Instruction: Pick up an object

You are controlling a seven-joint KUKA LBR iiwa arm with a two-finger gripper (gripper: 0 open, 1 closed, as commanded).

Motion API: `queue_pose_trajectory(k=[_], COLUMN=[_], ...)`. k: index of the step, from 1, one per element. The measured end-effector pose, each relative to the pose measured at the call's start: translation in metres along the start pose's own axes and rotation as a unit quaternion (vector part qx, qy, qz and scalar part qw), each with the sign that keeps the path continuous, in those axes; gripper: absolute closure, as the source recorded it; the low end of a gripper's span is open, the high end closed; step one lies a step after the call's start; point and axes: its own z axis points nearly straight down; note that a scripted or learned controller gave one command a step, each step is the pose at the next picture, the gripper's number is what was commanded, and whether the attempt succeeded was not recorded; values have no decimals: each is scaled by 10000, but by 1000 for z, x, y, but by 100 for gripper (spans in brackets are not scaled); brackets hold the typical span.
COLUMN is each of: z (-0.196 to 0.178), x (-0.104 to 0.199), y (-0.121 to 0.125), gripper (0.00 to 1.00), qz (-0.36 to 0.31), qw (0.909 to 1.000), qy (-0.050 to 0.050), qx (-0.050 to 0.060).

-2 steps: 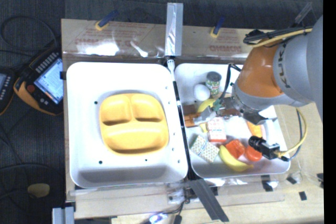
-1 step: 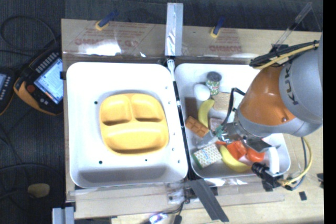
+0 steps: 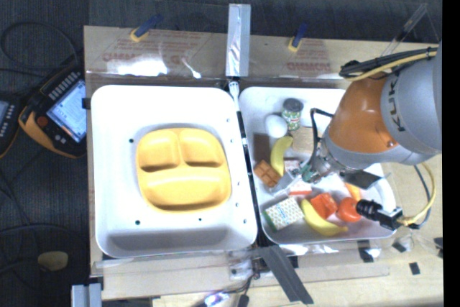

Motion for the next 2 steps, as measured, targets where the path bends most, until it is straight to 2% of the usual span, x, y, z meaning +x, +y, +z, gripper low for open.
queue_pose_trajectory(k=[1,2], z=[1,-9], x=[-8,-10], y=[28,28], gripper=[0,100], qz=[1736,1745], qw=[9848,9847], qy=[16,1], qx=[7,-4])
